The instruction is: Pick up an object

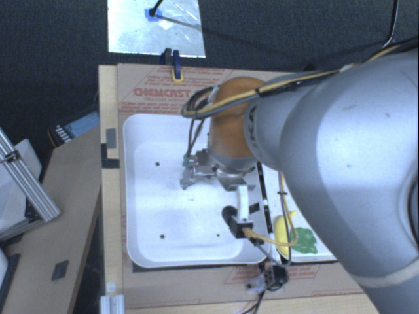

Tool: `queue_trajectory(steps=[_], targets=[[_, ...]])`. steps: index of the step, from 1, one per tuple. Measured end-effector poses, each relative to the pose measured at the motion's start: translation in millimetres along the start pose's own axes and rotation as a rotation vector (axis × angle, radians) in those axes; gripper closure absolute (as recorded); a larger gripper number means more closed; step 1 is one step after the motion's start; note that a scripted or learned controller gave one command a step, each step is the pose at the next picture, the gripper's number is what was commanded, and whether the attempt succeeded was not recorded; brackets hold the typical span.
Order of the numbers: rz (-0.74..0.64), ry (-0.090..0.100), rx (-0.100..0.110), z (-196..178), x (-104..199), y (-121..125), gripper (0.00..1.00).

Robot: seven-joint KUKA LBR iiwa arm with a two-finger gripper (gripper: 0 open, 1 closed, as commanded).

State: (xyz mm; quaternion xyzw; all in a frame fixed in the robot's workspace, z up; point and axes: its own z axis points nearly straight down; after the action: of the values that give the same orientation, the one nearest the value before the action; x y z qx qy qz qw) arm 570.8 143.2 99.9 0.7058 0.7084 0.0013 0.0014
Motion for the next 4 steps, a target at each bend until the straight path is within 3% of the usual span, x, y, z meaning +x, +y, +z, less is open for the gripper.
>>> queue_trajectory(steps=[1,2,3,4], targets=[[0.000,0.001,-0.002,8.5,-5.2,54.2,0.00],[-0.005,0.006,-0.004,-123.1,30.1,-20.1,0.00],[-0.006,0.004,0.002,-171.3,77.2,-71.9,0.00],[0.003,0.001,0.004,-173.0,60.5,-83.7,0.00]])
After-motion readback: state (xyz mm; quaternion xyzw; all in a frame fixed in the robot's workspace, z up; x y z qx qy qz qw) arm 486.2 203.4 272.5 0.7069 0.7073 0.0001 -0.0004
